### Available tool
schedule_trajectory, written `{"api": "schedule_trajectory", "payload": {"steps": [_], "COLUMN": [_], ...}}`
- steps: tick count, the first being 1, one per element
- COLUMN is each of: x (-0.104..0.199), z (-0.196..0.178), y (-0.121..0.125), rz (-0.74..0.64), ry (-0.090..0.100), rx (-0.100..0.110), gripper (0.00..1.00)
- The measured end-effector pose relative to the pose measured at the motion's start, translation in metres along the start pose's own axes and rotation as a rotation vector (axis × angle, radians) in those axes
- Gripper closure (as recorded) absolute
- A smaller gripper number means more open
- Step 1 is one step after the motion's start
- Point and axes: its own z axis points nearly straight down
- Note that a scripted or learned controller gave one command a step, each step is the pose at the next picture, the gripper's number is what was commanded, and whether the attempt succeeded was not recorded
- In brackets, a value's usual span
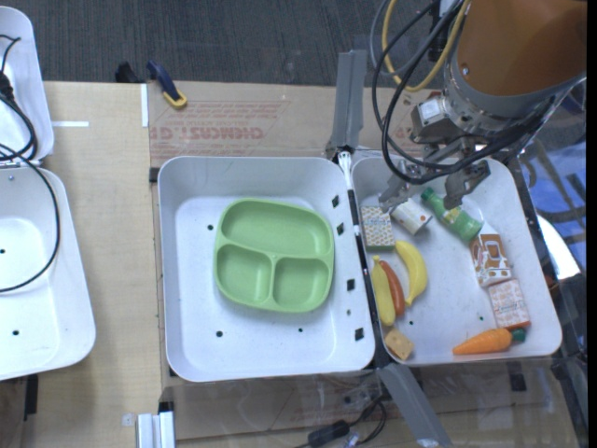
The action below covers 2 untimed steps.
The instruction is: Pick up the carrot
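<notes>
The carrot (486, 342) is seen lying flat near the 5 o'clock corner of the right-hand bin (539, 250), its orange body tapering toward 9 o'clock and its green stub pointing toward 3 o'clock, just below a red-and-white carton (509, 303). It is judged to be a light, rigid plastic toy with a smooth, somewhat slippery skin, so a grip across the thicker half near the stub is favoured. The gripper (431, 192) is held at the bin's 11 o'clock end, fingers apart with nothing between them, over a green bottle (452, 213), well apart from the carrot.
</notes>
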Motion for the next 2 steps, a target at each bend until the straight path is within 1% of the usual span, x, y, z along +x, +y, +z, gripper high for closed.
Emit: {"api": "schedule_trajectory", "payload": {"steps": [1,2], "x": [-0.017,-0.071], "z": [0.012,0.011], "y": [0.019,0.074], "rz": [-0.518,-0.786], "ry": [-0.001,-0.001], "rx": [-0.002,-0.003], "gripper": [0.0,0.0]}}
